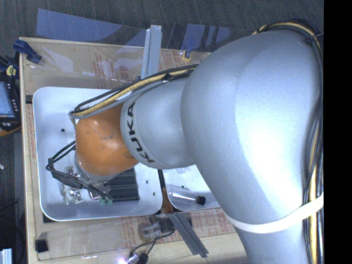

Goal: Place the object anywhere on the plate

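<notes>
Arm: grey KUKA arm with orange band (pixel 102 142), over left shallow white bin (pixel 47 109)
Gripper (pixel 74 191): near bin floor
Fingers: state cannot be told

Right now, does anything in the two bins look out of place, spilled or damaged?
Nothing looks spilled or broken. The arm covers much of both bins, and its gripper hangs low over the left bin. A small cylinder lies on its side in the right bin.

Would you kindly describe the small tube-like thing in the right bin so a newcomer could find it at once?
Start at the big grey arm and look under it to the visible corner of the right bin. There lies a pale tube on its side. Its dark cap at the right end marks it out.
</notes>
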`<state>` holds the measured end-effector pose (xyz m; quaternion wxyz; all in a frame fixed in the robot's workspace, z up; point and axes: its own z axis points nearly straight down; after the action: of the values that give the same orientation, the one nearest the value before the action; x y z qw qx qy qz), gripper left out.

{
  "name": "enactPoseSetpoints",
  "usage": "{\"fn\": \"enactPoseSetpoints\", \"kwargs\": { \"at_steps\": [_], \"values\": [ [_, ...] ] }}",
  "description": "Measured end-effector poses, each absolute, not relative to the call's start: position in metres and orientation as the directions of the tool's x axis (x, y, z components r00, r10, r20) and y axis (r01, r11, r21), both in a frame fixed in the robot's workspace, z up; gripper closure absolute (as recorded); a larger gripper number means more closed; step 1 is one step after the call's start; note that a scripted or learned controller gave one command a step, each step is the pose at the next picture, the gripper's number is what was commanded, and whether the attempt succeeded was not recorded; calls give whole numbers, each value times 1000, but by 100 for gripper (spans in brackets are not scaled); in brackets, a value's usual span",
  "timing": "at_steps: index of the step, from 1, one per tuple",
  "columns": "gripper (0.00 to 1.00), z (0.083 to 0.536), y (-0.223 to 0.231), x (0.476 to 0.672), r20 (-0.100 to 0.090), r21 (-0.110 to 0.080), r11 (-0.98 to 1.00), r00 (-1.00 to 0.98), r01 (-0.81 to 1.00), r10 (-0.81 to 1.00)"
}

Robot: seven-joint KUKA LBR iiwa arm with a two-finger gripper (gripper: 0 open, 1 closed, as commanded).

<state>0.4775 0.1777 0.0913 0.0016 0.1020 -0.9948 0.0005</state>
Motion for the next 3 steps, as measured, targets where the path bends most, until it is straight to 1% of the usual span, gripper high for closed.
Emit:
{"fn": "enactPoseSetpoints", "kwargs": {
  "at_steps": [1,2,3],
  "values": [
    [100,275,159,493,-5,-2,844,-844,-536,-536],
    [100,167,218,543,3,0,888,-888,-460,-460],
    [100,170,217,572,-3,0,990,-990,142,142]
  ]
}}
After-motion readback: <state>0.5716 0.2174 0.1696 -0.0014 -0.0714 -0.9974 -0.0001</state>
